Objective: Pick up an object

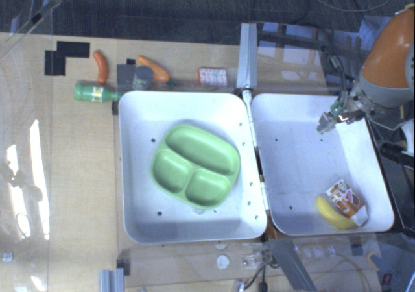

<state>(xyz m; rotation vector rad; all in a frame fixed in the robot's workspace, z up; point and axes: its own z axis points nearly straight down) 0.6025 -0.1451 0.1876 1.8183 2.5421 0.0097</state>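
The gripper (329, 120) is hanging over the far right part of the right bin (295, 174), coming in under the orange band (389, 37) of the arm at the right edge. It is too small and blurred to read, so I cannot tell how it is set, and nothing is showing in its grasp. Down in the near right corner of that same bin, a yellow banana (332, 214) is lying with a small orange-and-white packet (345, 198) touching it on its far side; both are sitting well apart from the gripper. Over in the left bin (139, 174), a green three-compartment tray (195, 165) is taking up the middle, tilted a little. On the bench (65, 187) beyond the left bin, a row of bits is lying: a green bottle (94, 93) on its side, an orange sausage-like piece (100, 66), a grey cup (142, 77) just beside an orange carrot-like piece (153, 67), and a small red-and-white box (213, 76).
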